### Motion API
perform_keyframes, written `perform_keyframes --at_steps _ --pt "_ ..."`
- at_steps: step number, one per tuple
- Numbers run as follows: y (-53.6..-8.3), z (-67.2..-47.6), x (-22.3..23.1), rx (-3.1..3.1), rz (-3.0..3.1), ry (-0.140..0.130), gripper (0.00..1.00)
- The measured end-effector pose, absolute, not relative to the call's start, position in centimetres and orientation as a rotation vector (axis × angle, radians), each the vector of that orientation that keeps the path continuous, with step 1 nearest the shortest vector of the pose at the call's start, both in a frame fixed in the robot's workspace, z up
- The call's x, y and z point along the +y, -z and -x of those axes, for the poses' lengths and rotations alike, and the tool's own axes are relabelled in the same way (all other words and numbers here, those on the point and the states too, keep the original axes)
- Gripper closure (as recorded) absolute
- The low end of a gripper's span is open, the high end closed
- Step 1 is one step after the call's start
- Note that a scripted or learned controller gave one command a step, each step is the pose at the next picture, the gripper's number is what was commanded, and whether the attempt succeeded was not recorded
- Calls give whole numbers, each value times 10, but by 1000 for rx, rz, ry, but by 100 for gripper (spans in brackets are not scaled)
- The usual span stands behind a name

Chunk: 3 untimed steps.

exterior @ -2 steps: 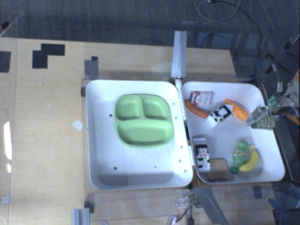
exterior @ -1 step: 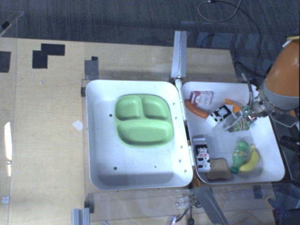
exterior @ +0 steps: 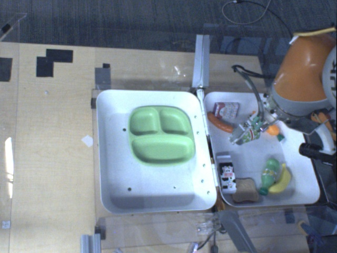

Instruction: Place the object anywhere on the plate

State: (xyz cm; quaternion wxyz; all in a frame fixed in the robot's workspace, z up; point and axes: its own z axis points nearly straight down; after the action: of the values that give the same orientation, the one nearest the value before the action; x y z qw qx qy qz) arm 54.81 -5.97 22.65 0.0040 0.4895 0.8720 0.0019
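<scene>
Nearby, carrot [exterior: 220, 123] in right bin [exterior: 310, 194] — long axis upper-left to lower-right — hand [exterior: 243, 135] beside it, finger state unclear.

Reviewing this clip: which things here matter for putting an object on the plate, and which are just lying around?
Job:
green plate in the left bin
gripper over the right bin
carrot nearest the gripper, though the target is unclear

Lying about:
banana
green bottle
red packet
brown block
small carton

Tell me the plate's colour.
Light green, clearest in the camera view: the plate in the left bin.
</scene>
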Motion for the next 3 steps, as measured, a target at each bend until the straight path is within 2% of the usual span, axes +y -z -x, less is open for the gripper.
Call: perform_keyframes --at_steps 1,2,3 --pt "-185 -603 22 2769 -1475 -5 100" --pt "-200 -606 104 2828 -1357 -7 100" --pt "-192 -592 102 2623 -1724 -5 100"
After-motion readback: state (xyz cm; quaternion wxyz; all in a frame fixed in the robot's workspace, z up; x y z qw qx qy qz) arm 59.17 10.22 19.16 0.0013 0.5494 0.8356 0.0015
